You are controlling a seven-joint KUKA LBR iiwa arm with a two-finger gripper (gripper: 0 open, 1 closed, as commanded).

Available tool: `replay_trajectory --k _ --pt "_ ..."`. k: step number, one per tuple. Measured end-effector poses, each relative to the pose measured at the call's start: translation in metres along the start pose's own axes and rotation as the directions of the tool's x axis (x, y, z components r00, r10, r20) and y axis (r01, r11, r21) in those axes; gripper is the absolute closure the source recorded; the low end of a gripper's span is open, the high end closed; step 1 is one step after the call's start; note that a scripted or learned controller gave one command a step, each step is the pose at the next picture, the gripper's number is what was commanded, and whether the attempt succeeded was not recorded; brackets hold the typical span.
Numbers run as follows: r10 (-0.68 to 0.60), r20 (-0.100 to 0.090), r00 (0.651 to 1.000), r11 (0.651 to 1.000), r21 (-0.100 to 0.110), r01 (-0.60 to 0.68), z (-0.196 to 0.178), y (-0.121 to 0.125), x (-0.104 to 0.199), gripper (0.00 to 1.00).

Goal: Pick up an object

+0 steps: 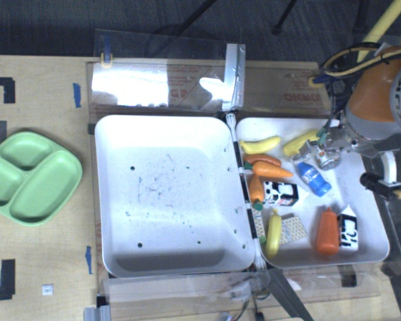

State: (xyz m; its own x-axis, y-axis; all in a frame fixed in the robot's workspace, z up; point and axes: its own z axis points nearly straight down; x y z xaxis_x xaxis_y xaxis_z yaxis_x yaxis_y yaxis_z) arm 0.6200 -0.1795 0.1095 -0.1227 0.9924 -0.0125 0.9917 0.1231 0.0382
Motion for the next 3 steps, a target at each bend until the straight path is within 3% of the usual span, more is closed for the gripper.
replay_trajectory --k 1,2,3 --pt "-0.022 -0.002 1.0 1.0 -0.01 0.022 -0.0005 -0.0059 -0.0041 0.0" --pt "-0.027 -0.007 1.0 1.0 0.002 0.027 -0.0004 -0.0009 -0.0062 0.0" --pt "-0.024 -0.003 1.0 1.0 0.002 0.024 -0.0001 -0.0009 -0.0039 0.0"
